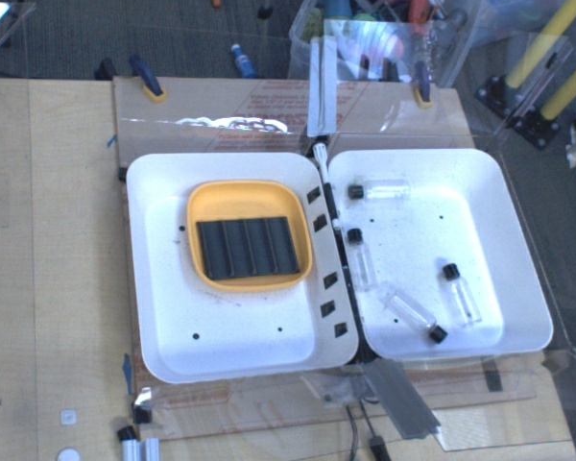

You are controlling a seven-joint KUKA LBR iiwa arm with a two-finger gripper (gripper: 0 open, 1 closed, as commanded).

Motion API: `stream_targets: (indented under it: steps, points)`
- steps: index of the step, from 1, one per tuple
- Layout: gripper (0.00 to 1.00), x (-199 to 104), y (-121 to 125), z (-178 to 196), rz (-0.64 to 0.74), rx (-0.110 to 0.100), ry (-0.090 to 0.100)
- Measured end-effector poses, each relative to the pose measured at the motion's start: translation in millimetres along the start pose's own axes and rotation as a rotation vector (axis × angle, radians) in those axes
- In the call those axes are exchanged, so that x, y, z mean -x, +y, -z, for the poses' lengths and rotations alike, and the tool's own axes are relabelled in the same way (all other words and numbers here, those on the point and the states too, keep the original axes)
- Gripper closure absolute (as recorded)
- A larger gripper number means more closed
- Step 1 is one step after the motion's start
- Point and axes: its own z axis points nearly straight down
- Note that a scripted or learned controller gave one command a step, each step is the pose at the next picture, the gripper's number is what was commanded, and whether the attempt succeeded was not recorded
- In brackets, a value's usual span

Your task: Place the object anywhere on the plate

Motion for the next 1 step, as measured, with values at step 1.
stream_targets:
  steps: [1]
  points:
    - [1.00,13.6,-39.2,-76.5,0.264,0.003,-0.001]
